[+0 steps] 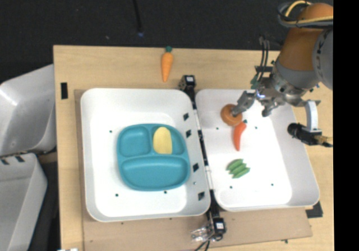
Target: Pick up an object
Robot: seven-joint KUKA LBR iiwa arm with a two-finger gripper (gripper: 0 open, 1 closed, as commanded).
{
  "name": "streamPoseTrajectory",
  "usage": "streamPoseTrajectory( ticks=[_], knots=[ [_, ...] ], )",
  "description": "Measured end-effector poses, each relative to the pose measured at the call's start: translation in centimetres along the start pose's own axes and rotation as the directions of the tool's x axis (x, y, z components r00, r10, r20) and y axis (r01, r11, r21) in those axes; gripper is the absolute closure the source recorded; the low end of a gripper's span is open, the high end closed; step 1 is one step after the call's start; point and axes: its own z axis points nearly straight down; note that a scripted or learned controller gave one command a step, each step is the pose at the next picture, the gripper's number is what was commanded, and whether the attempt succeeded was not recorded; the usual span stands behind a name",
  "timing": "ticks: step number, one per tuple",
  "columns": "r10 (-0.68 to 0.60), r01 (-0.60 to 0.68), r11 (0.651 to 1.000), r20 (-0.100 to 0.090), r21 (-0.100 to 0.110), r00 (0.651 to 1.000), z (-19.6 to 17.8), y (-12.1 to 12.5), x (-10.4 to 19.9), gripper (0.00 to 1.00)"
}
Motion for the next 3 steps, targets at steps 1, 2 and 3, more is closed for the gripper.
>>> streamPoseTrajectory(
  ticks=[1, 2, 3],
  knots=[
    [-0.002, 0.002, 1.0, 0.002, -0.014, 1.0, -0.8, 0.3, 0.0, 0.0],
    [-0.003, 0.003, 1.0, 0.003, -0.01, 1.0, 5.2, -0.1, -0.6, 0.0],
    [0.001, -0.001, 1.0, 0.003, -0.016, 1.0, 10.0, 0.1, -0.8, 0.0]
  ],
)
